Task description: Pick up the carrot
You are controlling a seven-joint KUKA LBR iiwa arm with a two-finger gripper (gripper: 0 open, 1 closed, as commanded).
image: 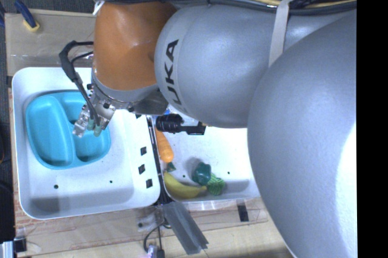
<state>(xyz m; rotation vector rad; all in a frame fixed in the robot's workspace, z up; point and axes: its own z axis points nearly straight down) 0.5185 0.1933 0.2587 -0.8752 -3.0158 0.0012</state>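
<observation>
Carrot pickup looks not yet done: the gripper (86,125) hovers over the blue dish (51,129) in the left bin (36,196), whether clenched or released I cannot tell. The carrot (164,149) lies in the right bin (239,184) by the divider, above the banana (180,188).

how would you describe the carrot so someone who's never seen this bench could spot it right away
Look at the right-hand white bin, along its left wall next to the divider between the two bins. The carrot lies there, partly under the grey arm, just above the yellow banana. It is the only orange, slender piece; the banana is yellow and the other item is green.
</observation>
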